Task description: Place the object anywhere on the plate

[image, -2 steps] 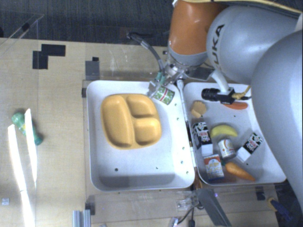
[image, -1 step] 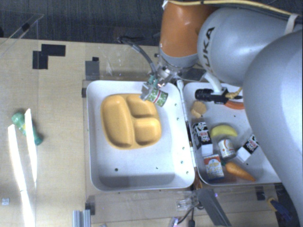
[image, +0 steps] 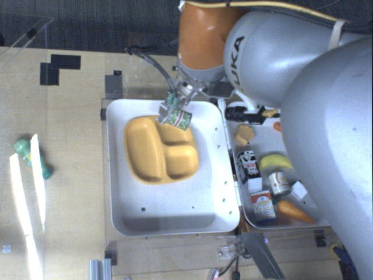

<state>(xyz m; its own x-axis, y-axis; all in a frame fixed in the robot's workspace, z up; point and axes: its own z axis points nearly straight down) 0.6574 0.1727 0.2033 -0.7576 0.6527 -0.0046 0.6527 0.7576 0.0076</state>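
Note:
A yellow divided plate [image: 157, 153] lies in the left white bin [image: 175, 217]. A small green and white carton [image: 177, 117] hangs tilted over the plate's far right corner. My gripper [image: 173, 102] reaches down from under the orange wrist band and is shut on the carton's top. The carton's lower edge is close to the plate's rim; I cannot tell whether it touches.
The right bin [image: 247, 217] holds a tan block [image: 245, 134], a black and white carton [image: 249, 168], a banana [image: 275, 161], a can [image: 280, 183], a carrot [image: 295, 212] and a small box [image: 263, 206]. A green object [image: 32, 156] lies on the bench at left. The arm covers the right.

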